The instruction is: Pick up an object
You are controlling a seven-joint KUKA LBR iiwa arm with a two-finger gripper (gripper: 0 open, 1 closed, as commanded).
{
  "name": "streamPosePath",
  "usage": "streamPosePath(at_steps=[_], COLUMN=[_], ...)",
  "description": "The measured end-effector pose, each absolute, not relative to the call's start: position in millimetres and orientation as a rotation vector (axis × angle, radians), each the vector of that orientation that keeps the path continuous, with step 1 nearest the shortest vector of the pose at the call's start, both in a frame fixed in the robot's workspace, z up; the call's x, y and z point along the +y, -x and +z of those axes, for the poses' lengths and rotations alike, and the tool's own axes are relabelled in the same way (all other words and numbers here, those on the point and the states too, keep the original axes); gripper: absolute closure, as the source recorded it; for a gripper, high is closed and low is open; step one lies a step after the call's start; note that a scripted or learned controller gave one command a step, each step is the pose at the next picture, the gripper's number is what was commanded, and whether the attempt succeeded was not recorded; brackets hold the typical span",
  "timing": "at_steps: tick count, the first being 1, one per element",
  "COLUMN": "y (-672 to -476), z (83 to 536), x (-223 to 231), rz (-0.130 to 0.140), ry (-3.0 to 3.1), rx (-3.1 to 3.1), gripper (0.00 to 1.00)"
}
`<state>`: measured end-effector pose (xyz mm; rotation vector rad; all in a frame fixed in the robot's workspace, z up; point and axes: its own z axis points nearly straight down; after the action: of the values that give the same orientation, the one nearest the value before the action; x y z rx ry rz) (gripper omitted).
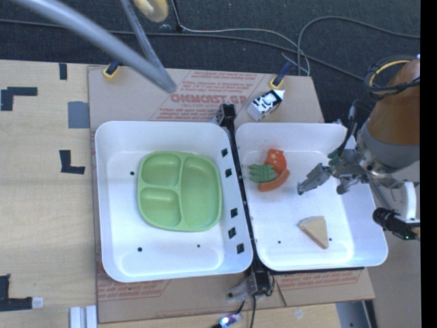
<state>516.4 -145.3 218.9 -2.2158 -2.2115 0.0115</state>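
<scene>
In the right bin (287,137), an orange-red toy with a green part (270,170) lies at the upper left. Nearer the front of the same bin rests a tan wedge (315,231). My gripper (328,182) hangs over this bin's right half, to the right of the orange toy and above the wedge. Its fingers are spread open, one finger (311,180) pointing left toward the toy, and nothing sits between them. The grey arm with its orange band (395,115) comes in from the right edge.
The left bin (104,203) holds a green divided plate (180,190). A small black-and-white object (265,102) sits on the cardboard behind the bins. A grey pole (102,36) slants across the top left. Cables run along the back.
</scene>
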Motion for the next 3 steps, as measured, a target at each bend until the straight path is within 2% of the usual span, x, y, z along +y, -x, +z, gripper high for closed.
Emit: streamPosePath(at_steps=[1, 2, 3], y=[-519.0, -525.1, -517.6], z=[224, 177, 119], x=[-145, -148, -139], rz=[0.001, 0.007, 0.007], ry=[2.219, 2.218, 2.215], rx=[-2.222, -2.219, -2.218], gripper=[0.0, 0.0, 0.0])
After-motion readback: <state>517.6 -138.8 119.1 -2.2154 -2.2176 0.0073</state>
